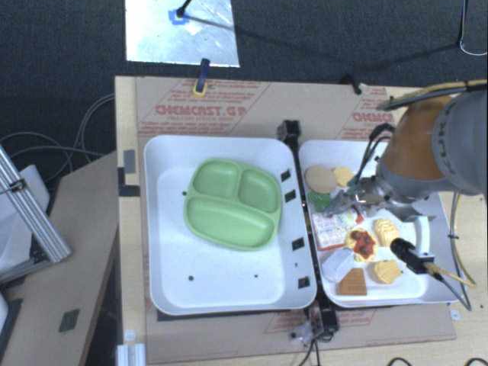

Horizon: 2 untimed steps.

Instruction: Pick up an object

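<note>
Step in hand: approach; tool [352,198] low over the right bin [438,292], its spread not discernible, apparently above the toy food pile [360,242]; next move calls for descent onto 1 item.

We see two white bins side by side on the bench. The left bin [164,280] holds a green divided plate [232,203]. The right bin [438,292] is crowded with small food-like pieces: a tan round [320,178], a red and yellow piece [361,242], an orange wedge [352,282] and a printed card [331,232]. The arm [427,147] reaches over it, its gripper [343,202] low among them.
</note>
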Each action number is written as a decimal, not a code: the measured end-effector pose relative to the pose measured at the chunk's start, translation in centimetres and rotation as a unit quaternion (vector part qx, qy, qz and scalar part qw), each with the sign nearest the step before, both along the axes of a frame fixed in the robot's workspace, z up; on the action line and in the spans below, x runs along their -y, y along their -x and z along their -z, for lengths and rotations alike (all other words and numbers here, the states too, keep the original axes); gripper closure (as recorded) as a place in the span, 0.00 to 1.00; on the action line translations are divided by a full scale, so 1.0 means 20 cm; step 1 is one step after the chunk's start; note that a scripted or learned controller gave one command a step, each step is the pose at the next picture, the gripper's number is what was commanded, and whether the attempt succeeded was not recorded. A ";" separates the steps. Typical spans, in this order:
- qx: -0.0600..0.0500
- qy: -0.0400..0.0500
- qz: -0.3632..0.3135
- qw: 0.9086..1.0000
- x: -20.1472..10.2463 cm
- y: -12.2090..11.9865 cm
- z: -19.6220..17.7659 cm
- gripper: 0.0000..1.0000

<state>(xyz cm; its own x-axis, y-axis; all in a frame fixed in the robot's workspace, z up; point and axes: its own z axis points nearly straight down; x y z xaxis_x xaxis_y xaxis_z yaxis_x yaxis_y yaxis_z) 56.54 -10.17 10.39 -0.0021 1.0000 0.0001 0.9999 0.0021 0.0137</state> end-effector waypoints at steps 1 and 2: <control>0.003 -0.001 0.000 1.000 -0.01 -0.01 -0.05 1.00; -0.003 0.000 -0.002 1.000 -0.06 -0.03 -0.33 1.00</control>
